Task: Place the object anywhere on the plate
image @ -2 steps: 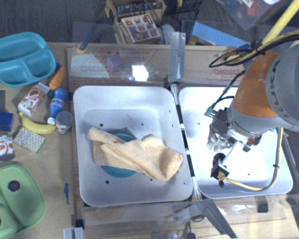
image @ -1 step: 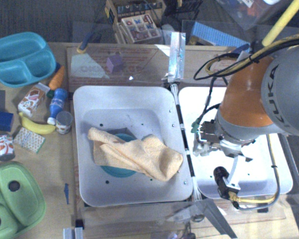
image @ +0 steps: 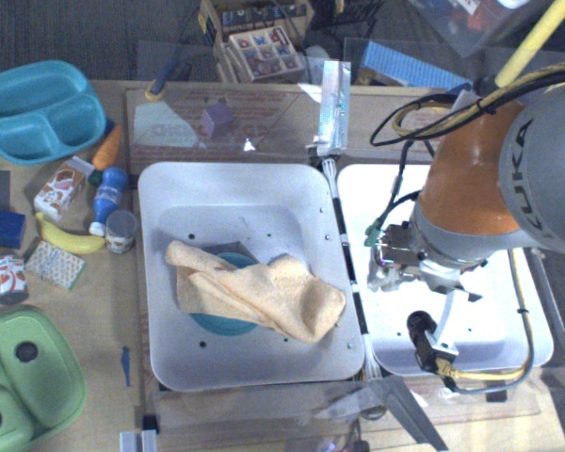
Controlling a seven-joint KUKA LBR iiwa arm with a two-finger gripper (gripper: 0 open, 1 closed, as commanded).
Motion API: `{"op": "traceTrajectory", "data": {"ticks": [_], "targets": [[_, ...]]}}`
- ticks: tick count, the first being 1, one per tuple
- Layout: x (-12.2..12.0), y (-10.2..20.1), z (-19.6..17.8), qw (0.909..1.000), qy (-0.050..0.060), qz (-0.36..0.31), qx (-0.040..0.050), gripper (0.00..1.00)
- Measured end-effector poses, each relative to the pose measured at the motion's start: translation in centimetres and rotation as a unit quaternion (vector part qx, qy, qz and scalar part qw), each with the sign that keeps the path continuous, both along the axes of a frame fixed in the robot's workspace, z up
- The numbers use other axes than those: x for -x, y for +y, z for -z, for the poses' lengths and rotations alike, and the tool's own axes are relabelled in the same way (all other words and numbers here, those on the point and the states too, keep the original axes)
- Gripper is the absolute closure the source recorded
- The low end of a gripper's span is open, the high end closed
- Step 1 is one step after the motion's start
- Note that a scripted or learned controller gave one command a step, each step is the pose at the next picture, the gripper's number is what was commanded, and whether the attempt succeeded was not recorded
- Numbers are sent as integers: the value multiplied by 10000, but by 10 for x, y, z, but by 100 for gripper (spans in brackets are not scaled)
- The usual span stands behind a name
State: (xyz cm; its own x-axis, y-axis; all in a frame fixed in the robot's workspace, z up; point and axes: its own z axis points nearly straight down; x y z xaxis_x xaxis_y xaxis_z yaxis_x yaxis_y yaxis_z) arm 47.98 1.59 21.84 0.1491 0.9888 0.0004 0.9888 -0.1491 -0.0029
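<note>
A wooden counter carries two shallow white bins side by side, with clutter along its left edge: a blue divided tray, a banana, small cans and cartons, and a green moulded tray at lower left.

We take the task's thing to be the cream-coloured cloth, crumpled in the middle of the left bin. Its long axis runs from upper left to lower right of that bin, with the bulkier fold at the lower-right end. It lies draped across a teal plate, whose edge peeks out beneath the cloth's lower left side (so the cloth already looks to be resting on the plate, though we cannot say how much of it).

From the jaws, the cloth lies to the left in the frame, across the divider between the two bins; its bulky end is the nearer one.

The arm reaches in from the right, its orange band and grey wrist hanging over the right bin, cables looping above and below. The jaws sit under the wrist near the bin's left wall; we cannot tell whether they are wide or narrow, and we see nothing between them.
</note>
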Motion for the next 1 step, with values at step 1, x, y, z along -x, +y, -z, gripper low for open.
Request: {"op": "traceTrajectory", "data": {"ticks": [1], "targets": [[1,-38,35,9968,12,800,0,100]]}}
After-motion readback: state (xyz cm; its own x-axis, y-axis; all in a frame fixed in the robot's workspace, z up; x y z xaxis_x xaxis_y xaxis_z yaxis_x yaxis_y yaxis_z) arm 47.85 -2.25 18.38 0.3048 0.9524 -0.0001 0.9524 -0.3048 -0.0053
